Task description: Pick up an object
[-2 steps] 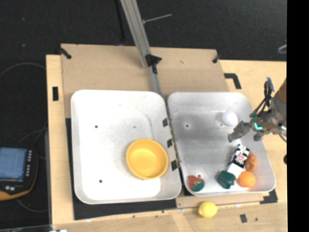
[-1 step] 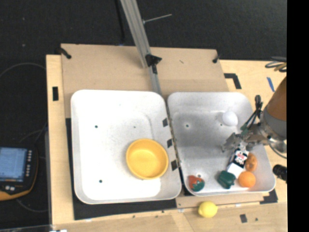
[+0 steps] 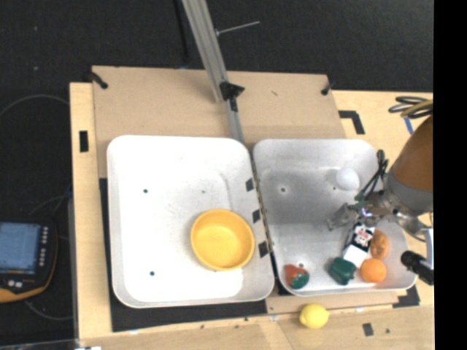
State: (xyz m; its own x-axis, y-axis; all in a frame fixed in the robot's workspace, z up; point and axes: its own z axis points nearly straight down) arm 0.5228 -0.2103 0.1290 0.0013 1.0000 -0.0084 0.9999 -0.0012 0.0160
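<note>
My gripper (image 3: 355,216) hangs low over the right bin (image 3: 306,166), reaching in from the right under the orange band of the arm (image 3: 414,162). Just below it lies a small black and white box (image 3: 358,240). Around that box sit a brownish lump (image 3: 379,244), an orange ball (image 3: 373,270) and a dark green block (image 3: 341,270). A red and green piece (image 3: 295,275) rests at the bin's front left. A white ball (image 3: 346,178) lies a little behind the gripper.
A yellow bowl (image 3: 222,238) stands in the left bin (image 3: 157,188), near its front right. A yellow lemon (image 3: 314,316) lies on the bench in front of the right bin. A metal pole (image 3: 208,46) slants up at the back.
</note>
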